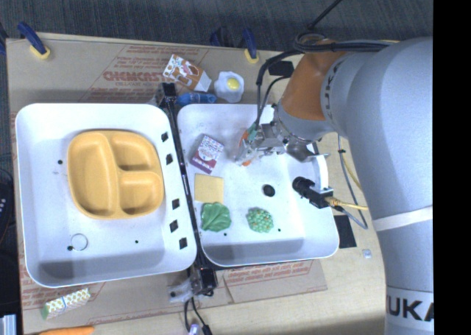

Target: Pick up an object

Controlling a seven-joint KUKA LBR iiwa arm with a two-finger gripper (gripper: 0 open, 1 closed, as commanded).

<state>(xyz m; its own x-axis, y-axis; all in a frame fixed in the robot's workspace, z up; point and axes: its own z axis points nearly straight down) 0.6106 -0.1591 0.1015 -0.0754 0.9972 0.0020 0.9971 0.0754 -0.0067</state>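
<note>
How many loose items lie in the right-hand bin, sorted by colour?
Green: 2, a leafy green piece and a bumpy green ball
Yellow: 1, a flat yellow square
Purple and white: 1, a small printed packet
Black: 1, a small black disc
Total: 5

Two glossy white plastic bins (37, 179) sit on a matt printed cardboard surface (110, 68); a smooth yellow plastic tray (115, 173) gleams beside a satin-grey arm (383, 149).

Colours in the two white bins

The tray (115, 173) is yellow. The cheese square (209, 188) is pale yellow. The leaf (215, 216) is green, the bumpy ball (259, 219) light green. The arm (383, 105) is grey and orange.
</note>
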